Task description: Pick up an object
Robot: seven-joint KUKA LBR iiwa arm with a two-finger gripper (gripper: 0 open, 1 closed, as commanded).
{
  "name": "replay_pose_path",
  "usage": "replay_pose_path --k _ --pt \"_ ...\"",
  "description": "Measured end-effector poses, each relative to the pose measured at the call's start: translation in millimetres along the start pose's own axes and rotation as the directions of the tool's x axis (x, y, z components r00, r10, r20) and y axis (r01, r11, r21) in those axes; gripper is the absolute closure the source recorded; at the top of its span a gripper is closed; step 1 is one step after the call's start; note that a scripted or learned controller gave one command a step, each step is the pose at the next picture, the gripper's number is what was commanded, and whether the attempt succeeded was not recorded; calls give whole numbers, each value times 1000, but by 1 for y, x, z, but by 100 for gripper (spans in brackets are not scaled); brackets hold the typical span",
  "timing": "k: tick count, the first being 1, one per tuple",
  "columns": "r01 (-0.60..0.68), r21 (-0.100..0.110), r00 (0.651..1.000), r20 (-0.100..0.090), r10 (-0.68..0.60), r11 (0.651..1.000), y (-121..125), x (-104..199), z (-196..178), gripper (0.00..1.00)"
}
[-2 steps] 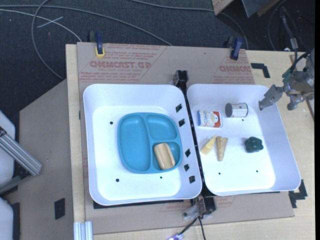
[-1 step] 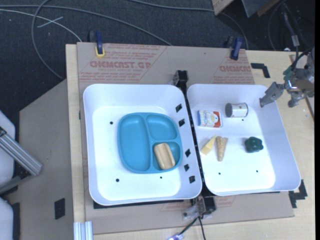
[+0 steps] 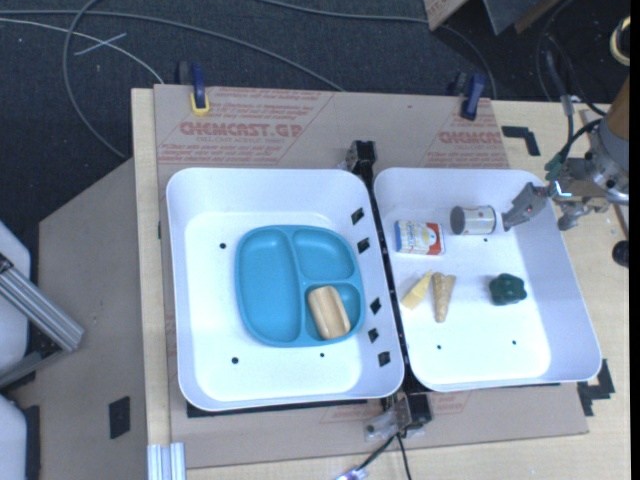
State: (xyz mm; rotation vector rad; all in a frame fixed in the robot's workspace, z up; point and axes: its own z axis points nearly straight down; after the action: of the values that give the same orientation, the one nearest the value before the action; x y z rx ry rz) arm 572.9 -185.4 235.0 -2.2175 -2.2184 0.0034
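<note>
The small grey metal can (image 3: 473, 219), lying on its side, looked light, rigid and slippery; you'd have gripped across its round body. The gripper (image 3: 545, 204) hovered just beside it, jaws spread, holding nothing.

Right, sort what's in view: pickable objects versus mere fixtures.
Pickable:
silver can
small carton
cheese wedge
cone
green lump
bread roll

Fixtures:
blue divided plate
left bin
right bin
clamps
</note>
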Motion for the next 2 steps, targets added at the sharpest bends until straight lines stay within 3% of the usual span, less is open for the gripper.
replay_pose_path --k 2 --pt "0 0 1000 0 0 1000 12 -7 93 0"
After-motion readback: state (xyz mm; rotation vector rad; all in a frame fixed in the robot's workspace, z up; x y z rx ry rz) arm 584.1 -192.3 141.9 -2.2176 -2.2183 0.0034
